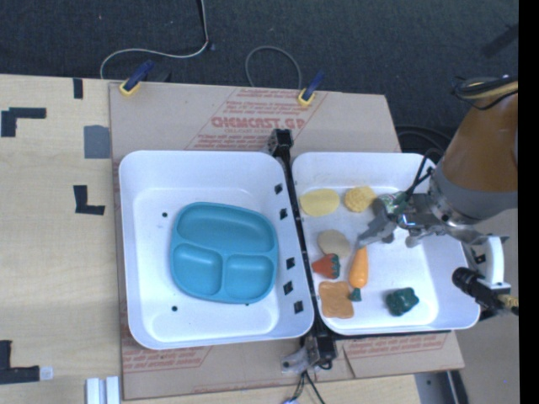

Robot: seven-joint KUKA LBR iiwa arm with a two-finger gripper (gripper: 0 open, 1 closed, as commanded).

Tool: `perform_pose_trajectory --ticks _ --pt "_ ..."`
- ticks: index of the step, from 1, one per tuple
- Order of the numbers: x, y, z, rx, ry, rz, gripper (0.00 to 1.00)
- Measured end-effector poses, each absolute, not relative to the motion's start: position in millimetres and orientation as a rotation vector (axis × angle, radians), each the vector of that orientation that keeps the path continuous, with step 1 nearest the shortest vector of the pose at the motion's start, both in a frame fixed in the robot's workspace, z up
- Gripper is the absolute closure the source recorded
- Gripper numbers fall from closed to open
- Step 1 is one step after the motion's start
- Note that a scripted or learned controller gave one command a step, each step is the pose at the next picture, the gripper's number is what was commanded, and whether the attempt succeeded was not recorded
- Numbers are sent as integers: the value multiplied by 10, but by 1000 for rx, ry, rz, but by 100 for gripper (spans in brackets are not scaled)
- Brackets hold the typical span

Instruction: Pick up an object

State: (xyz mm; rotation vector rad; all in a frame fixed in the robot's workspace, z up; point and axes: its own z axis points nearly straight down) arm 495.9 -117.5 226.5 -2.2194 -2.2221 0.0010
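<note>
The right bin holds several toy foods: a pale yellow piece, a bumpy yellow piece, a beige piece, a red piece, an orange carrot, an orange flat slice and a dark green piece. My gripper hangs over the middle of this bin, just right of the carrot's top end. It is open, its fingers spread apart with bare bin floor between them. A small green bit shows beside the wrist; what it is stays unclear.
The left bin carries a blue compartment tray. A black divider runs between the bins. The arm's grey and orange body overhangs the right bin's right wall. Cables lie beyond the bench's far edge.
</note>
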Motion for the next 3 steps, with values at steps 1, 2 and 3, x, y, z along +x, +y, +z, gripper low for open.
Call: perform_pose_trajectory --ticks 1,2,3 --pt "5399 -1130 790 -2223 -2229 -2 0" --pt "5402 -1148 973 -2227 -2230 -5 100" --pt "5578 -398 1896 -2214 -2234 -10 100"
